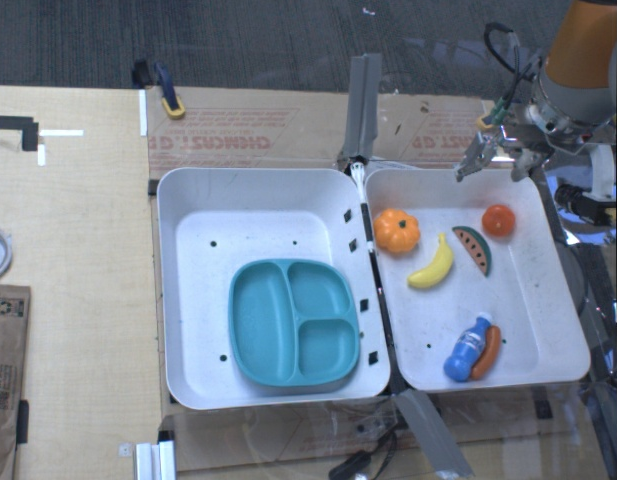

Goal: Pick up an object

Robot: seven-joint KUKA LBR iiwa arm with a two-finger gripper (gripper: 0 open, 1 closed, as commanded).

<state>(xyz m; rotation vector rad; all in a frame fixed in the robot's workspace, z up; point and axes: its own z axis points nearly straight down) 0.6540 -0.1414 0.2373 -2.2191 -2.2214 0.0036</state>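
Right now I have the gripper point(498, 156) hanging over the far rim of the right bin point(548, 363), and its two fingers stand spread apart with nothing between them, so nothing is held yet. I'll use that bin as my landmark. Everything I could pick lies inside it: a small pumpkin point(396, 230) in the far corner next to the divider, a banana point(433, 266) just toward the near side of the pumpkin, a watermelon slice point(474, 250) beside the banana, and a tomato point(498, 220) near the far wall, the closest thing to the gripper. At the near end a blue bottle point(466, 350) and a sausage point(486, 353) lie touching each other, which I judge makes either one awkward to take cleanly. The tomato sits apart from its neighbours, so it looks like the easiest target. On the other side of the divider, the left bin point(188, 268) carries a teal divided plate point(293, 322), well away from the gripper.
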